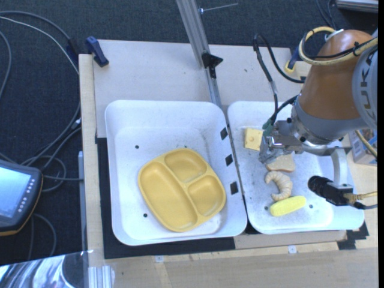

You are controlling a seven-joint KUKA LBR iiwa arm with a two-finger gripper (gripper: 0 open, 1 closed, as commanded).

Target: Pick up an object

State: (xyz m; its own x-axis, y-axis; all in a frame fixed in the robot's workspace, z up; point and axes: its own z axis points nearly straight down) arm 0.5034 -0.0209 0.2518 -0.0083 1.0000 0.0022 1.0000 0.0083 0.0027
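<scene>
A: Where the desk [150,71] carries its two white bins, what sits in each?

B: Left bin [120,131]: one yellow divided plate [182,189], three compartments, lying flat toward the near side. Right bin [312,218]: four small food items. Arm [336,83] comes in from the right, grey with orange band, low over the right bin's far half.

A: End effector?

B: End effector [273,149] down inside the right bin, near its left wall. Cannot tell whether it is apart or together; the wrist covers it from this angle. Nothing visibly gripped.

A: Items, large to small?

B: Pale curled piece [281,185], shrimp-like, mid-bin. Yellow corn cob [287,206] just beside it on the near side. Tan bread-like piece [284,163] directly under the end effector, partly hidden. Yellow cheese wedge [253,139] just left of the end effector, close to the bin wall.

A: Anything else?

B: Blue clamp [96,50] at the desk's far left corner
</scene>
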